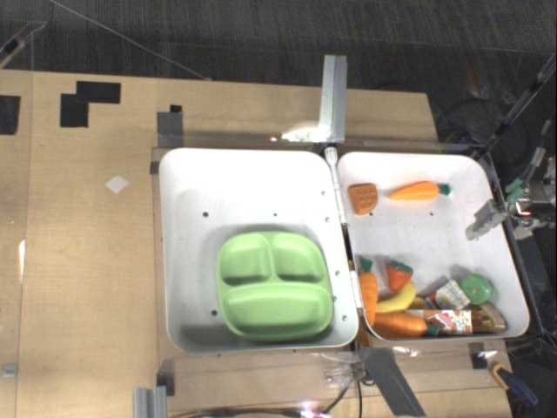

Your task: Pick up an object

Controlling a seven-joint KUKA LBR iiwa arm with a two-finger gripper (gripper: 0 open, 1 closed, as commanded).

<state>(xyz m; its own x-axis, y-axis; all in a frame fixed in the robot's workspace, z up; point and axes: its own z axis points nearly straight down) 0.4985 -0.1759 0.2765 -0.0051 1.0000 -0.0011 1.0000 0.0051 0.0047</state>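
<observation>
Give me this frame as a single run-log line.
phase: approach | gripper: over right bin edge, nothing held | nearest: carrot | left bin: green tray

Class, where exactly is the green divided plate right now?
In the camera view, the green divided plate lies in the left white bin, toward its near edge, close to the divider shared with the right bin.
</observation>
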